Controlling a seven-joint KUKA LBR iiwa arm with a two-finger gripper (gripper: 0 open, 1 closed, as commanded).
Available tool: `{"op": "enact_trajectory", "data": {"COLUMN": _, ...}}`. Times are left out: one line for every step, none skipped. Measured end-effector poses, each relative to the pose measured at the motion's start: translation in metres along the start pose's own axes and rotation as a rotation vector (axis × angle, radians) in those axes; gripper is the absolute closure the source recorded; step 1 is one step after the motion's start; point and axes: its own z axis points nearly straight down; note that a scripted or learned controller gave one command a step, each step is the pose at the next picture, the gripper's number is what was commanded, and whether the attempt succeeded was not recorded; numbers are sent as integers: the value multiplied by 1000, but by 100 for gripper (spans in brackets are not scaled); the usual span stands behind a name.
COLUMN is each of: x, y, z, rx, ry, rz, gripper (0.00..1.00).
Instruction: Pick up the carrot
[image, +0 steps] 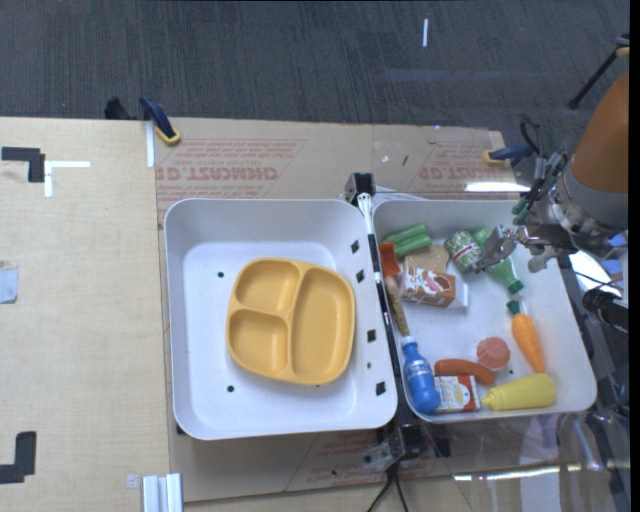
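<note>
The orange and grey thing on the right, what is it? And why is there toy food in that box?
That is a robot arm. One camera above the bench looks down on it. At its end is a gripper, like two fingers, hanging over the right bin. That bin has toy food: a carrot, a yellow bottle, a blue bottle and more. The left bin holds a yellow plate with three sections. The robot should pick up the carrot, which lies untouched in the bin.

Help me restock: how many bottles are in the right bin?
2: a blue bottle at the bin's near-left corner, a yellow bottle along its near edge. Clutter may hide others.
</note>
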Motion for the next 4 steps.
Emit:
{"op": "enact_trajectory", "data": {"x": -60, "y": -76, "z": 62, "rx": -2, "ry": 0, "rz": -173, "gripper": 0}}
{"op": "enact_trajectory", "data": {"x": -83, "y": -48, "z": 147, "rx": -2, "ry": 1, "rz": -239, "gripper": 0}}
{"op": "enact_trajectory", "data": {"x": -84, "y": -46, "z": 138, "rx": -7, "ry": -2, "rz": -235, "gripper": 100}}
{"op": "enact_trajectory", "data": {"x": -17, "y": -14, "z": 106, "rx": -3, "ry": -1, "rz": -233, "gripper": 100}}
